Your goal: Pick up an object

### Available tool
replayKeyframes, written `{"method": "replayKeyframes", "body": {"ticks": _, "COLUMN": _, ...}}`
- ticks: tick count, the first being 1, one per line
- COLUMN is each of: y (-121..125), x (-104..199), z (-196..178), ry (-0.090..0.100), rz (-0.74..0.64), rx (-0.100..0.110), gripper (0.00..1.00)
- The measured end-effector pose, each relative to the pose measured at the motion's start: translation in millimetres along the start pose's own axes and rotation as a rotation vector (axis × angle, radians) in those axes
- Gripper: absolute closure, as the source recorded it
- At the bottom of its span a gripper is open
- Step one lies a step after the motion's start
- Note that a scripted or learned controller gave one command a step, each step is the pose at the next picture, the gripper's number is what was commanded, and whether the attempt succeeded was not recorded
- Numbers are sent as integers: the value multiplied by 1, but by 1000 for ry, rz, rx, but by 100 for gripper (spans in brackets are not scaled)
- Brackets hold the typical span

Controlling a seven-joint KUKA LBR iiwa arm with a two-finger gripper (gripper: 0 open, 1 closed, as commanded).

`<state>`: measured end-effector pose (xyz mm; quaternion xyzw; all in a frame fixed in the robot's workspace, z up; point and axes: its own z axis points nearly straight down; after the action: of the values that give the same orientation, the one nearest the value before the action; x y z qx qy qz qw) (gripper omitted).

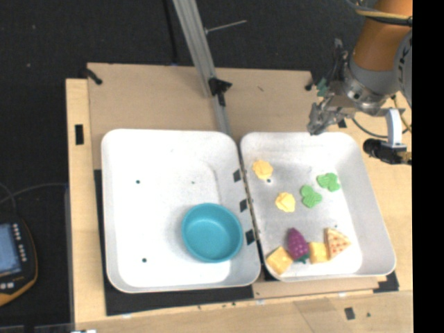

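The tool (320, 121) hangs over the far rim of the right bin (368, 172), near that bin's far edge toward the middle, at the end of the grey arm (378, 47) with its orange band that comes in from the right. Nothing shows between its tips, and whether it stands wide or narrow I cannot tell from this slant. The right bin holds the small toy foods, all well apart from the tool. A yellow piece (262, 169) lies near the bin's left wall, another yellow piece (285, 201) sits toward the middle, and two green pieces lie to its right, one (311, 197) just beside the other (328, 182). Along the near wall are a yellow block (279, 260), a purple bunch of grapes (297, 244) touching a small yellow piece (318, 252), and a pizza slice (337, 241) just beside that. The left bin (139, 165) holds a blue bowl (211, 232), upright, near its near right corner. Both bins rest side by side on the tan surface (152, 96), and a grey metal pole (198, 44) slants across the far part of it.
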<state>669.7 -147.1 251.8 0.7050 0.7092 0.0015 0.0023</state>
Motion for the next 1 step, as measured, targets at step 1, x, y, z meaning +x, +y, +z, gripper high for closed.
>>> {"method": "replayKeyframes", "body": {"ticks": 1, "y": -8, "x": 48, "z": 11, "ry": 1, "rz": 4, "rx": 4, "gripper": 100}}
